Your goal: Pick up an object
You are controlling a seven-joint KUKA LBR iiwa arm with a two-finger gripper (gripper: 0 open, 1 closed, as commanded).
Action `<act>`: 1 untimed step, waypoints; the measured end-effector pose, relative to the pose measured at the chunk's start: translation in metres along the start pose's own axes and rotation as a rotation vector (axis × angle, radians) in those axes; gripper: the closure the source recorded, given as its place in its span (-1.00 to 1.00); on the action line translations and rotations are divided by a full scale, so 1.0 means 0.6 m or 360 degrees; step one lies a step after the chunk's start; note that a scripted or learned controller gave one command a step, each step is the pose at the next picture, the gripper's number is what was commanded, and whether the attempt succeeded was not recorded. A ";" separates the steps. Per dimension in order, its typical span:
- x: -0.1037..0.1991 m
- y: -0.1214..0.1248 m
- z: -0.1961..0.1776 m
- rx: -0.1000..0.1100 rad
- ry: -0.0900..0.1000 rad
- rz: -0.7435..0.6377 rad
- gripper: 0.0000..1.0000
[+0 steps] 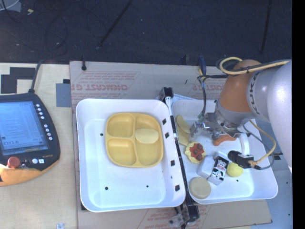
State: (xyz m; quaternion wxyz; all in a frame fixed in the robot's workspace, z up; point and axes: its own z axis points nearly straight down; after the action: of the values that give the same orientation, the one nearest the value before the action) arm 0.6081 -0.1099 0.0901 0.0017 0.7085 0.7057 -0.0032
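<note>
My gripper (pixel 206 127) is low in the right bin (pixel 267 190), under the orange wrist band. Just left of it lies a pale yellow banana-shaped piece (pixel 182 130). In front of it sits a yellow and red toy food (pixel 195 151), and an orange piece (pixel 223 139) lies right beside it. Nearer the front are a small white and black carton (pixel 215 169), a yellow ball (pixel 234 170) and a round beige disc (pixel 200 188). The view from above hides the space under the gripper.
The left bin (pixel 90 175) holds a yellow divided plate (pixel 125 150) with a pale yellow oval (pixel 147 136) in its upper right compartment. A teach pendant (pixel 24 132) lies on the bench at far left. Cables loop around the wrist (pixel 259 156).
</note>
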 end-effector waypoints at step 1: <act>0.030 -0.118 0.001 -0.0002 0.0012 0.0000 -1.00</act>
State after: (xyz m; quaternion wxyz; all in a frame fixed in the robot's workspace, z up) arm 0.5371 -0.0917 0.0892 -0.0004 0.7084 0.7058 -0.0002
